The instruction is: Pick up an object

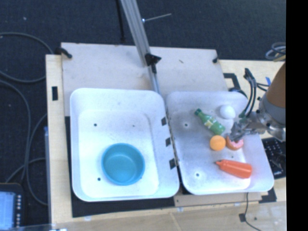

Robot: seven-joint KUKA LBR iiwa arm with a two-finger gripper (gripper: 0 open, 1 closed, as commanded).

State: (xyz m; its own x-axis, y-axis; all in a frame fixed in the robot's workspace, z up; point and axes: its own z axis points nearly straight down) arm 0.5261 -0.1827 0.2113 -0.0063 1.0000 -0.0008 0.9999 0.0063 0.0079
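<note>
Small pink rounded toy (235, 144), right bin: likely light, smooth, slippery; grip across its middle. Pincer (237, 135) directly above; grip state indiscernible.

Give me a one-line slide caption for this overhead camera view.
Hand low over the right bin by an orange ball; blue bowl sits left.

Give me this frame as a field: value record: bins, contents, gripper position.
left bin: holds a blue bowl, near its front
right bin: holds five small items
green bottle: lying on its side, upper middle
white ball: just right of the bottle's far end
orange ball: centre, next to a small pink item
orange-red item: elongated, lying flat near the front right
gripper: low over the right bin, directly above the pink item
grasp: cannot tell; nothing visibly lifted
</note>
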